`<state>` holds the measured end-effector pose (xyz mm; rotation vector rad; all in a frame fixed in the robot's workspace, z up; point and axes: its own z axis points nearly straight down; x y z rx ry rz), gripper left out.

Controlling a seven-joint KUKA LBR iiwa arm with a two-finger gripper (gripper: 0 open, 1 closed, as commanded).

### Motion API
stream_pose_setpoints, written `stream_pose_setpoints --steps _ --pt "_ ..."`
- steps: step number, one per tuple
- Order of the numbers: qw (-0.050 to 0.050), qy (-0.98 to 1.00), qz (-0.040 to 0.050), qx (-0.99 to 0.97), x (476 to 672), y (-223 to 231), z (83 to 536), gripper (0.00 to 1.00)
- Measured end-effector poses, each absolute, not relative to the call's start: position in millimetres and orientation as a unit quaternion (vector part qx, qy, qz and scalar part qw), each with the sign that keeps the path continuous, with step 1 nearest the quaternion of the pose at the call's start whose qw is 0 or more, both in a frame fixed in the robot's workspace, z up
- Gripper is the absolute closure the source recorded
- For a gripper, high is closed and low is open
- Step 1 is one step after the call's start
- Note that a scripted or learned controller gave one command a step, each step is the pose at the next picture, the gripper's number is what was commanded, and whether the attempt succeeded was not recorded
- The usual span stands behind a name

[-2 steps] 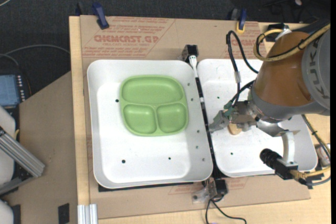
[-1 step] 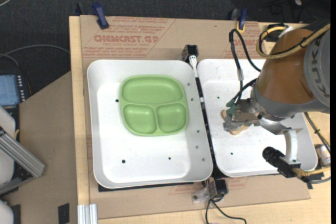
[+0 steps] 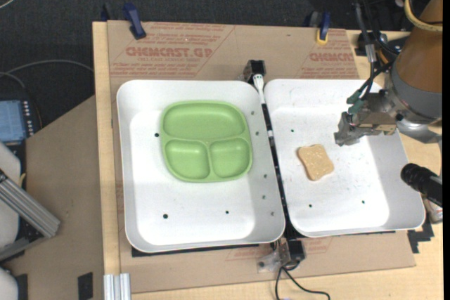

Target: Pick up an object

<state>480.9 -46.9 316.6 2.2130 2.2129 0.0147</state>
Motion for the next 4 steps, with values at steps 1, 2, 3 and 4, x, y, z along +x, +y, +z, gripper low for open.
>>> stream_pose_setpoints --steps 1,2,3,4 --pt "0.009 0.705 0.005 0.709 480.2 -100.9 443.1 1.0" --pt "0.006 0.705 0.0011 0.709 479.1 -170.1 493.4 1.0" --pt "-0.004 0.708 -0.0024 0.706 478.9 -130.6 392.0 1.0" --pt "-0.004 0.712 -0.0008 0.702 479.2 -4.8 351.5 1.0"
